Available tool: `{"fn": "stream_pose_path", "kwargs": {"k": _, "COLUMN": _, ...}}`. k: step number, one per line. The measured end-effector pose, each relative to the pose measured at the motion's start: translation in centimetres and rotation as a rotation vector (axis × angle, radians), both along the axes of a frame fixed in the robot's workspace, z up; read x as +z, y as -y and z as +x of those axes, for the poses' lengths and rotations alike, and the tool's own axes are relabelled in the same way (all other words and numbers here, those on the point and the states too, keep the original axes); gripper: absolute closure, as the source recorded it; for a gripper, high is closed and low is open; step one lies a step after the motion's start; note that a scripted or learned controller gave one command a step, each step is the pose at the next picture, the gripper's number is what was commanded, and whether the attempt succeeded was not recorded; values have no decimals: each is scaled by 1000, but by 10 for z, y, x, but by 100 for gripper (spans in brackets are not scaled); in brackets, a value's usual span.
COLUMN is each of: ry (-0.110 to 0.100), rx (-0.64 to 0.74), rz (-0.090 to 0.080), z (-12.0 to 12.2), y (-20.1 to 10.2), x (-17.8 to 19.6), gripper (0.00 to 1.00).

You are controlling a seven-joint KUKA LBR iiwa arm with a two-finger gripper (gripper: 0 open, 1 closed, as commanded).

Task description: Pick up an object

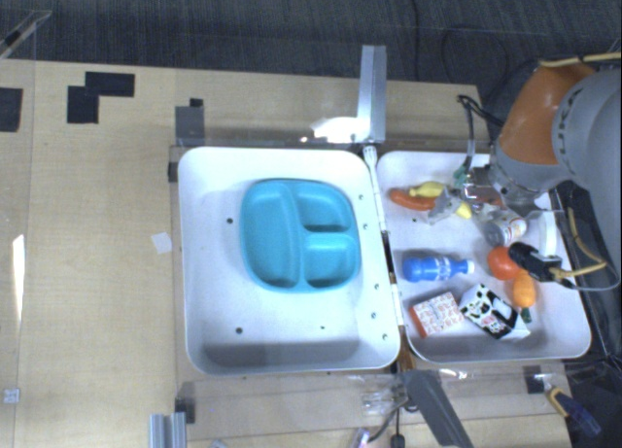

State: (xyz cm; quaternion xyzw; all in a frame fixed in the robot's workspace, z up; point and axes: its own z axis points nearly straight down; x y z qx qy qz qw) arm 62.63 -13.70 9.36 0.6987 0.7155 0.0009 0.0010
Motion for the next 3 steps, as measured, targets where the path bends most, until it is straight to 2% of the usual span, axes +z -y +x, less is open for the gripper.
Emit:
{"fn": "stream_pose_path", "kwargs": {"k": 1, "ry": 0, "rx": 2, "rz": 0, "z": 0, "y": -1, "x": 10, "gripper": 100}}
{"fn": "stream_pose_path", "kwargs": {"k": 2, "ry": 1, "rx": -11, "rz": -2, "z": 6, "y": 47, "x": -7, "gripper": 100}}
{"fn": "stream_pose_path", "kwargs": {"k": 3, "ry": 2, "rx": 26, "rz": -1, "z": -15, "y": 35, "x": 143, "gripper": 100}}
